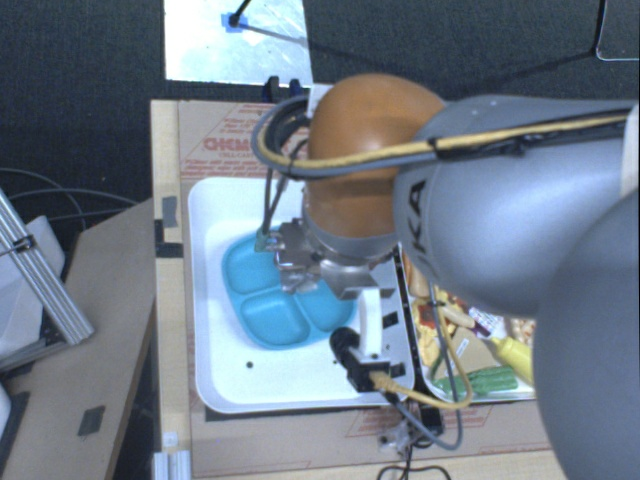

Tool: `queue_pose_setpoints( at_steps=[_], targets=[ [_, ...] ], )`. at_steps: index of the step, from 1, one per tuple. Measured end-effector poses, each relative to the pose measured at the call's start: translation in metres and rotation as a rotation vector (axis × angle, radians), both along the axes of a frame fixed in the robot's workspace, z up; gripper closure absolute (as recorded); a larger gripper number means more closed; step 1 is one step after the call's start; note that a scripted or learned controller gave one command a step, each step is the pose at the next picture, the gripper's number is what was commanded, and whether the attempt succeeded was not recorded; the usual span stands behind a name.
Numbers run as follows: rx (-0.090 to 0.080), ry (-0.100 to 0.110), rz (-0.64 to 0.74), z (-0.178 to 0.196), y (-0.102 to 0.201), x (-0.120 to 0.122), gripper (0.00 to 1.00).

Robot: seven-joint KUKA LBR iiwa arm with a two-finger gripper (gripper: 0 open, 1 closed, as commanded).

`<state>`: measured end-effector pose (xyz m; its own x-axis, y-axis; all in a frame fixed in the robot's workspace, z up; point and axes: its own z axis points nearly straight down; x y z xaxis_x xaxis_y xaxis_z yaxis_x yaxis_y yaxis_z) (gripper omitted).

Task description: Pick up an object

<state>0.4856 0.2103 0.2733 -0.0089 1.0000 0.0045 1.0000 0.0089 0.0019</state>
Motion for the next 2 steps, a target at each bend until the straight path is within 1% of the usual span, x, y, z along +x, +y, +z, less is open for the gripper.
queue_pose_setpoints(
  at_steps=[1, 2],
  targets=[
    [-0.007, 0.003, -0.006, -0.112, 0.014, 0.097, 1.00],
    [0.005, -0.006, 0.001, 0.037, 0.027, -0.001, 1.00]
  ],
)
